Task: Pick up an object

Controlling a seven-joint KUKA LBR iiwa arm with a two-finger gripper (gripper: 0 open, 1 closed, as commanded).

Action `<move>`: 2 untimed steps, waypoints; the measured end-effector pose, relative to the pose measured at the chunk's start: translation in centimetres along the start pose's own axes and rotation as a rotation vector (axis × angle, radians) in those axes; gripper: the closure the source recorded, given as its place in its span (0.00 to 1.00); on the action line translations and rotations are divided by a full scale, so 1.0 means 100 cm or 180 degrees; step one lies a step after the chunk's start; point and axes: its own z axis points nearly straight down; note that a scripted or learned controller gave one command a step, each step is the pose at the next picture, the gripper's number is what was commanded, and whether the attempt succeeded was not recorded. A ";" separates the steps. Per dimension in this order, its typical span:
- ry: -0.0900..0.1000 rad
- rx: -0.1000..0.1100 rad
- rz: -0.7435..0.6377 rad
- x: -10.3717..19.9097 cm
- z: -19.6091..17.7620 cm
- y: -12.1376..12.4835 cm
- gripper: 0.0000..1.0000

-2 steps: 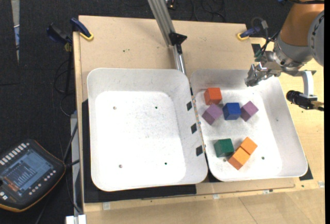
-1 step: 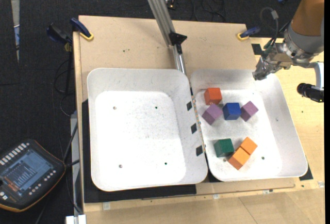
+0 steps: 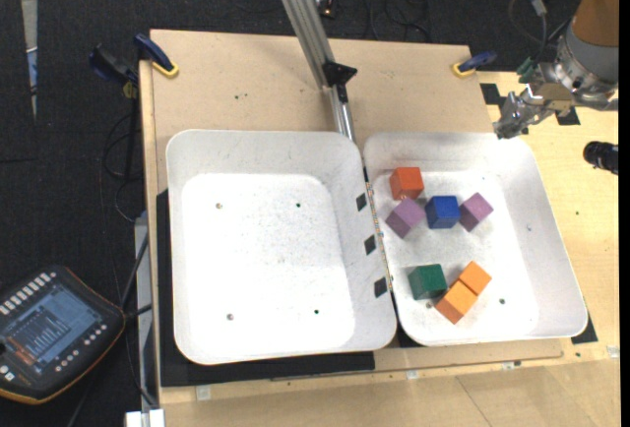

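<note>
Blocks (image 3: 440,238) clustered, hand (image 3: 514,115) apart.

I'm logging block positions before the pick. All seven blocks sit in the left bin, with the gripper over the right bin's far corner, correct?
Not quite: the camera view shows the seven blocks in the right bin, not the left bin. The gripper is indeed over the right bin's far corner.

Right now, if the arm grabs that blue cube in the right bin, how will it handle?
The blue cube looks rigid and flat-sided, so it should probably sit still rather than roll. It seems small and likely light. Purple cubes crowd both sides, so the end effector might nudge them.
</note>
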 end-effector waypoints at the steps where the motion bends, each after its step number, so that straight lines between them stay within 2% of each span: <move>1: 0.0013 0.0028 -0.0014 0.052 0.011 -0.021 1.00; 2: 0.0015 0.0026 -0.0019 0.110 0.019 -0.033 1.00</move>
